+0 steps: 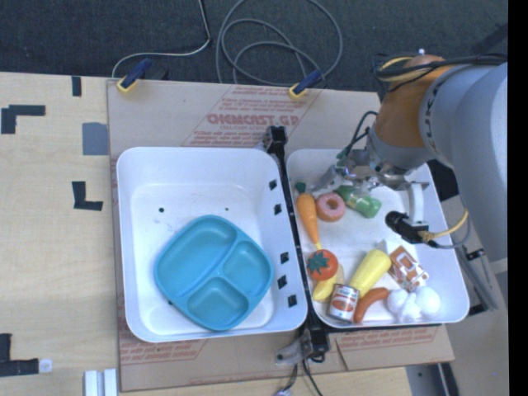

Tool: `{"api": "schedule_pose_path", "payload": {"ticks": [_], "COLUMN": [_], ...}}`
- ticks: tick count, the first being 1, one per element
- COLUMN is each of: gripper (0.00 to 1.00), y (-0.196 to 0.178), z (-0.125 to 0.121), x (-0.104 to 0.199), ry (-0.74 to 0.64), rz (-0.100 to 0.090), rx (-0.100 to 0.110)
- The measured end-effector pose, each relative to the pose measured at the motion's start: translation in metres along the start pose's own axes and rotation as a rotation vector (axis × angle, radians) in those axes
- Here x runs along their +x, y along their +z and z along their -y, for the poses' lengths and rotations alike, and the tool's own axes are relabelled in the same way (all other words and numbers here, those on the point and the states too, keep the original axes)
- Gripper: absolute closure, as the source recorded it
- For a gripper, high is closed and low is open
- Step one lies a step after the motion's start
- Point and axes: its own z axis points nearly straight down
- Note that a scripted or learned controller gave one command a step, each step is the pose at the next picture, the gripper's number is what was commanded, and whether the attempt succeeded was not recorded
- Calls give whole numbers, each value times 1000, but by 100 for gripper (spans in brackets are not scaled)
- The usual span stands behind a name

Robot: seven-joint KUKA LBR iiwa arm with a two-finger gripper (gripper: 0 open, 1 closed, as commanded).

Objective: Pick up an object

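- Gripper (360, 178) sits in the upper part of the right bin (450, 258), at the end of the grey arm (462, 122) that enters from the right of the frame; whether it is open or closed cannot be told from this angle.
- Just under and beside the gripper lies a green object (363, 202), touching or nearly touching it; a grasp cannot be confirmed.
- Pink donut (331, 208) lies just left of the green object, near the bin's upper middle.
- Orange carrot (308, 218) lies lengthwise along the bin's left wall, beside the donut.
- Tomato (322, 264) rests below the carrot, with a yellow piece (323, 289) just beneath it.
- Yellow corn-like item (369, 269) lies tilted in the lower middle of the bin.
- Small can (343, 302) stands at the lower edge, next to an orange-red sausage shape (373, 300).
- Orange and white carton (407, 268) lies toward the lower right, above white rounded items (415, 303) in the corner.
- Left bin (136, 180) holds a blue divided plate (214, 271), lying flat in its lower half.
- Both bins rest on a cardboard sheet (206, 114) on the bench, with cables (272, 40) looping at the top of the frame.
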Motion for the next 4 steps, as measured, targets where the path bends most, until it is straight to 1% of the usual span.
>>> {"api": "schedule_pose_path", "payload": {"ticks": [1,2,3,4], "gripper": [0,0,0,0], "y": [23,21,12,22], "z": [75,127,63,6], "x": [14,-11,-9,1], "ry": [6,5,-1,10], "rz": [-2,-6,-7,4], "rx": [23,20,22,22]}}
